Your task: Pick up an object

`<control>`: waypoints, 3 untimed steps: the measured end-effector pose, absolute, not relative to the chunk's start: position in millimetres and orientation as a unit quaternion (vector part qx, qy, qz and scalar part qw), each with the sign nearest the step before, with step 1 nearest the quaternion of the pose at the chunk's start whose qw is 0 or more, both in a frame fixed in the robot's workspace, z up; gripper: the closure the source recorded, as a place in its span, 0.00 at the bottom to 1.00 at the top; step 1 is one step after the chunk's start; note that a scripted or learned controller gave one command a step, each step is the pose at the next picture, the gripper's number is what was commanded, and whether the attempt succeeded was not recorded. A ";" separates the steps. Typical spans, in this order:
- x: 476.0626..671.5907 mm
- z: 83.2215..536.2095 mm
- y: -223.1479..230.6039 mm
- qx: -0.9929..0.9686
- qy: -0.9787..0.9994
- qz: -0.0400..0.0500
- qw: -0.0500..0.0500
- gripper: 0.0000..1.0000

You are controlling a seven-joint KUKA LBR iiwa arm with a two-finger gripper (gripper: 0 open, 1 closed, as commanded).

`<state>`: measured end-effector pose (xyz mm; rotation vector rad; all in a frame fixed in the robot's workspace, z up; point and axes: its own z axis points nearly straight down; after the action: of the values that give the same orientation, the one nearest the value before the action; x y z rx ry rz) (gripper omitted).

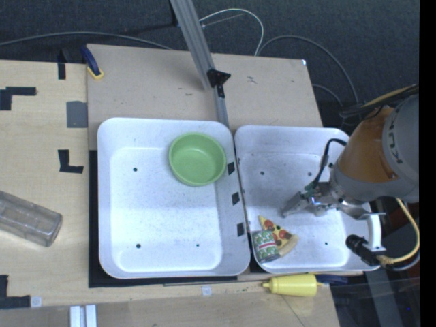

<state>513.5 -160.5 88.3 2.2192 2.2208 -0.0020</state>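
Pincer (294, 206) low in right bin (272, 145), opening not discernible, nothing seen held. Pizza-slice toy (278, 235) at its 7 o'clock, apart. Green bowl (197, 159) in left bin (122, 203). No legible writing.

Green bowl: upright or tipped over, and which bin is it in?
Upright: the green bowl shows its open mouth and inner floor, sitting in the left bin.

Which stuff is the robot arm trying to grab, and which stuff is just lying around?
For the job:
gripper
flat pizza-slice toy in the right white bin
round green plastic bowl in the left white bin

Just lying about:
yellow squeeze bottle
clear plastic container
blue and yellow clamp
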 end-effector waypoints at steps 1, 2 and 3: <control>513.8 100.0 -159.4 0.706 0.708 0.000 -0.001 1.00; 520.9 146.4 -164.7 0.707 0.707 0.000 0.001 1.00; 519.2 195.4 -155.0 0.706 0.708 0.001 0.001 1.00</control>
<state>519.2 -155.0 195.4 2.2167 2.2221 0.0028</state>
